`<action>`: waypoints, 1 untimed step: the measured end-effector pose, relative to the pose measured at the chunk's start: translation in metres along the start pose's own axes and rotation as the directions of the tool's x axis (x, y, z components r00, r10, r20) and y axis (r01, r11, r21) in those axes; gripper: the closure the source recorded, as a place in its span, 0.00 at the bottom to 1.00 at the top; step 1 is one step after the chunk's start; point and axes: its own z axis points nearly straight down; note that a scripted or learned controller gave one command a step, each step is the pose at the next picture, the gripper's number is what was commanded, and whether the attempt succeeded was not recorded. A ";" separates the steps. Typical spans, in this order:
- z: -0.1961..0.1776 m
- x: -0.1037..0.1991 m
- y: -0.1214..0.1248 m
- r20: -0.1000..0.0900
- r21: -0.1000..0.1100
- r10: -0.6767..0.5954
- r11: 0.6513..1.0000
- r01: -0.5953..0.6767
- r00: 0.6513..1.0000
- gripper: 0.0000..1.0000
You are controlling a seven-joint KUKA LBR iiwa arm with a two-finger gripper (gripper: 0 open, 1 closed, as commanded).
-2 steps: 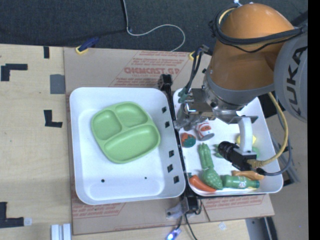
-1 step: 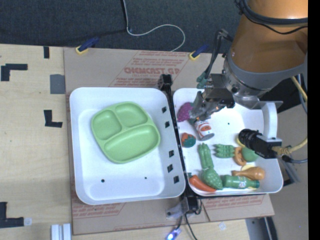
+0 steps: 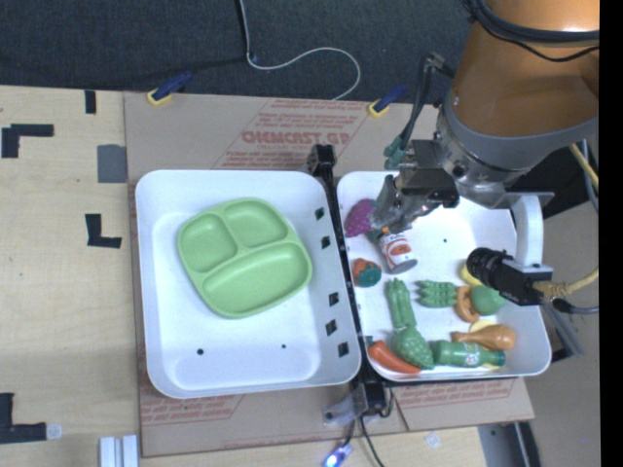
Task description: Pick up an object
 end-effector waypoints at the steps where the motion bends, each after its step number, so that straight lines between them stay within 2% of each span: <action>1: -0.010 0.000 0.000 0.001 0.002 -0.001 1.000 0.001 1.000 1.00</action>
